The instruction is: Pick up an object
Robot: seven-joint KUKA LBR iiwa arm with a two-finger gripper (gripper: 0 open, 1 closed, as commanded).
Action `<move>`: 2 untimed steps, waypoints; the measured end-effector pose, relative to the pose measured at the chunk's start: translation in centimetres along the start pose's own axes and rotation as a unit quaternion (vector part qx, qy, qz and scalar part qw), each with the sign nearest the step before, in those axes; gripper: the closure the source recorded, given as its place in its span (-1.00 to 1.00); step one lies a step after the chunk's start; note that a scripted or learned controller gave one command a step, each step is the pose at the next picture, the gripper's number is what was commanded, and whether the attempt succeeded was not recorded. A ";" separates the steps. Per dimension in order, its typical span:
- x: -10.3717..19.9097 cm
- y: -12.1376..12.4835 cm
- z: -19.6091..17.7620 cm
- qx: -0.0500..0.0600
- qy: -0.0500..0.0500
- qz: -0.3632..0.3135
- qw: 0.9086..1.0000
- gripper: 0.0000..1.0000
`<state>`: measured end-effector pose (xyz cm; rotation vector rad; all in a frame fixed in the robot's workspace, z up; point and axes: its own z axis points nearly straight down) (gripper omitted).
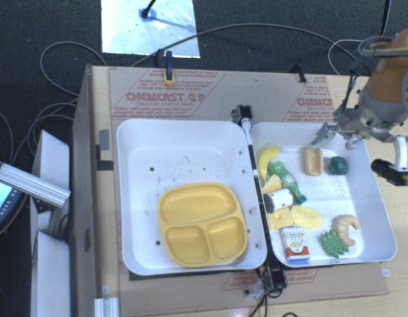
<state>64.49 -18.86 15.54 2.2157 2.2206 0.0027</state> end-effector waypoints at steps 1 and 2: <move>2.1 0.3 7.2 0.002 0.001 -0.001 1.000 -1.00; 0.6 -0.8 5.2 0.001 0.000 0.000 1.000 -1.00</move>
